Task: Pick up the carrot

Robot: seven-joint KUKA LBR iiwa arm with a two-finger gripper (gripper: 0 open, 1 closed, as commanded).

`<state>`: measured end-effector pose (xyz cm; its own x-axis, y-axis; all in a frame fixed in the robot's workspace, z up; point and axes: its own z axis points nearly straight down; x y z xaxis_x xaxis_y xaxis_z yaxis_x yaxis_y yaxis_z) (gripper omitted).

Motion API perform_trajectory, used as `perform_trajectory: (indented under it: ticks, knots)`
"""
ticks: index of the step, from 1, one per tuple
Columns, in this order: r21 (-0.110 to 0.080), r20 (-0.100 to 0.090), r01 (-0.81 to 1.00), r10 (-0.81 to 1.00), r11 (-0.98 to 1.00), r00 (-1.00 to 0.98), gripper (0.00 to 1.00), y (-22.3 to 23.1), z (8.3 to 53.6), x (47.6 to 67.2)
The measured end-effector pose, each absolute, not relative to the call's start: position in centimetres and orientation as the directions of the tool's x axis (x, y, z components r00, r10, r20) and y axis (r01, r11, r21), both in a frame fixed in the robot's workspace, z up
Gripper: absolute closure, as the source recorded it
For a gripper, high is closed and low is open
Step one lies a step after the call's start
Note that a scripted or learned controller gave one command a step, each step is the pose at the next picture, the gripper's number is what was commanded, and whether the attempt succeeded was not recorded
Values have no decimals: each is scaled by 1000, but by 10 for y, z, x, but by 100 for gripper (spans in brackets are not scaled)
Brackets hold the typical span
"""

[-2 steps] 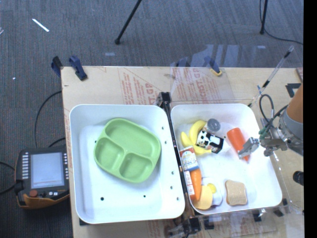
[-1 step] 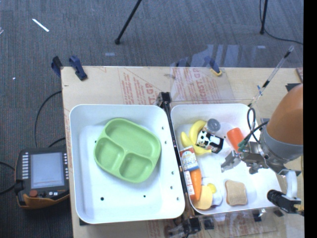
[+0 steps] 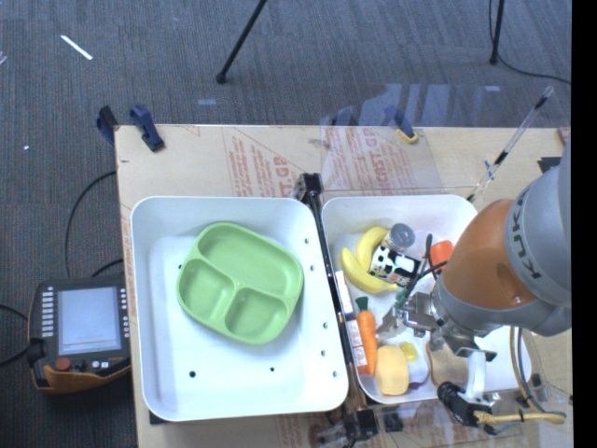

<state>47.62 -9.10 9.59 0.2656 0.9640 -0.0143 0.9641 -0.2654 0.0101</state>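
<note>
Your carrot (image 3: 367, 340) lying along the right bin's (image 3: 457, 203) left wall, beside the banana (image 3: 366, 259), arm (image 3: 499, 259) hovering over it, whether the jaws are apart or together you cannot tell

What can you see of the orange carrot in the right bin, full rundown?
The orange carrot with a green top looks like a smooth plastic toy. It lies lengthwise along the left wall of the right white bin, green end up in the picture at about mid-bin and its tip toward the near edge. A pale yellow block sits against its lower right side, and a thin item lies between it and the bin wall. The gripper hangs just to its right, not holding it.
</note>
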Motion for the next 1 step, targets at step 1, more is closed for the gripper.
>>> perform_trajectory:
  ticks: [1]
  knots:
    - [-5, -5, 856, 856, -518, 518, 0, -88, 86, 487]
